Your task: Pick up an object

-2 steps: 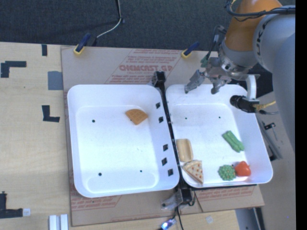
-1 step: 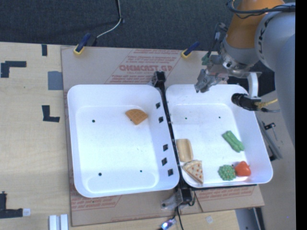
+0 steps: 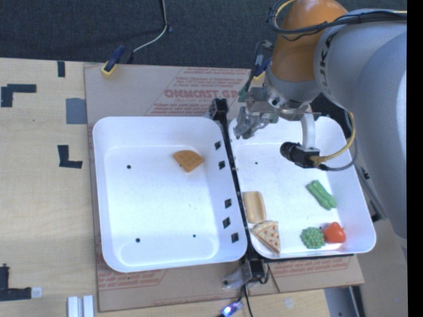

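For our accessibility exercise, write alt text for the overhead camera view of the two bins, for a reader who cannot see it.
A grey robot arm with an orange band hangs its gripper over the right white bin's far-left corner; near its front edge lie a tan bread roll, a waffle wedge, a green pod, broccoli and a red tomato. The left white bin holds one orange-brown wedge.

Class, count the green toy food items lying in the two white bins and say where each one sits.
2, both in the right bin: a green pod near its right side, a broccoli piece at the near edge beside a red piece.

Bulky grey arm (image 3: 370,65), glossy orange band (image 3: 301,35) above wrist, yellow and blue cables, dark metal fingers (image 3: 243,128)
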`<act>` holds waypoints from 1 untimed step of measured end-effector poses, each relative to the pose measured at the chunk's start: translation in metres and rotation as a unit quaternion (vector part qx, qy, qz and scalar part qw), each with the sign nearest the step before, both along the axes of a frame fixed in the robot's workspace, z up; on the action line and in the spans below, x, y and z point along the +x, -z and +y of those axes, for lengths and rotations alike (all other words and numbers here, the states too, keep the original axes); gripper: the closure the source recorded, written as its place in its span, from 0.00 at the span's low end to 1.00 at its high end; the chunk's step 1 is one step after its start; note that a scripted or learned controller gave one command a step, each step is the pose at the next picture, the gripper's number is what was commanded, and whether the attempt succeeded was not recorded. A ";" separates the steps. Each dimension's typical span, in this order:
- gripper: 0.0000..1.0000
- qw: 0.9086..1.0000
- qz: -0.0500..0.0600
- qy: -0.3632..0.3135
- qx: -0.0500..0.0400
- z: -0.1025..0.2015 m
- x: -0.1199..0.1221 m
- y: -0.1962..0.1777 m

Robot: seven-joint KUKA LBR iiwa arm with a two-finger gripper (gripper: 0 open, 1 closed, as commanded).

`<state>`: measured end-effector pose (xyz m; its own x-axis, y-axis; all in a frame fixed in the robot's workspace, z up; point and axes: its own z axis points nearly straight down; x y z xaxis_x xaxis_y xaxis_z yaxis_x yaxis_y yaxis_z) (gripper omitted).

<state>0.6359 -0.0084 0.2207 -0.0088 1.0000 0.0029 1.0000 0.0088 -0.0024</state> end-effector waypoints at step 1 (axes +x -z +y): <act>1.00 1.000 0.003 0.000 0.000 0.077 -0.058 0.039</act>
